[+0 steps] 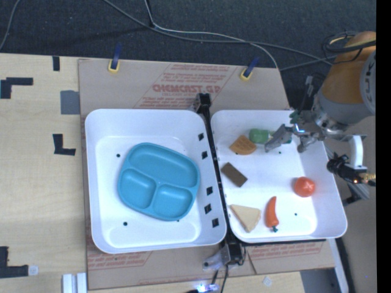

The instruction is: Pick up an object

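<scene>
From my remote seat I see a blue three-compartment plastic plate (158, 181) in the left white bin (101, 127), the green rounded block (259, 136) unlifted in the right bin (324, 227), and the gripper (288, 138) beside it, fingers spread, holding nothing.

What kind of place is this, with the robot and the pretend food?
Probably a robot lab's test bench. A robot arm with a claw reaches over two white bins, one holding toy food like a red tomato, the other a blue divided plate. Cables and clamps surround them.
</scene>
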Tool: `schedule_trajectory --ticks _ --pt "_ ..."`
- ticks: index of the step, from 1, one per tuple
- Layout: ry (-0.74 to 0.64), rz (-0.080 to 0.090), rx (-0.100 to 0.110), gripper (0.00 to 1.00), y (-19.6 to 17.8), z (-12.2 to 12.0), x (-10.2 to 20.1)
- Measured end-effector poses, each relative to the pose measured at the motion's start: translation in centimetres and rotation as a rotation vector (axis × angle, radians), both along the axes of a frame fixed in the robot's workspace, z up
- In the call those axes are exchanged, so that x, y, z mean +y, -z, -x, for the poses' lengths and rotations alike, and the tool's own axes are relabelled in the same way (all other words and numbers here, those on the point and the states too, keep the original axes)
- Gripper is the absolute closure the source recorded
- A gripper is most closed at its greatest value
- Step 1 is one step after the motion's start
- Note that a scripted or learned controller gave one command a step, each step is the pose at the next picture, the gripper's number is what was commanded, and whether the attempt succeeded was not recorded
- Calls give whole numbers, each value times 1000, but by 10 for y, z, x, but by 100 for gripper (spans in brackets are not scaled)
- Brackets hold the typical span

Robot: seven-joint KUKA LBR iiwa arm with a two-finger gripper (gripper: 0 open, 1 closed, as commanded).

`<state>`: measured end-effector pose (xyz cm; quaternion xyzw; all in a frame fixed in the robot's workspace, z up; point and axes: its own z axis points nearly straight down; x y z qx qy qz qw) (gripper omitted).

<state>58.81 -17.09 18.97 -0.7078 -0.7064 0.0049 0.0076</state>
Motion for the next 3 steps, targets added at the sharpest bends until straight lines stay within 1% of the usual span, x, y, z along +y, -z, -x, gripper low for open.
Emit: schedule_trajectory --ticks 1,2,3 --pt "-4 3 -12 0 -8 -3 1" --pt "-4 2 -7 0 48 -4 11" --pt "-4 4 -11 0 104 -2 12"
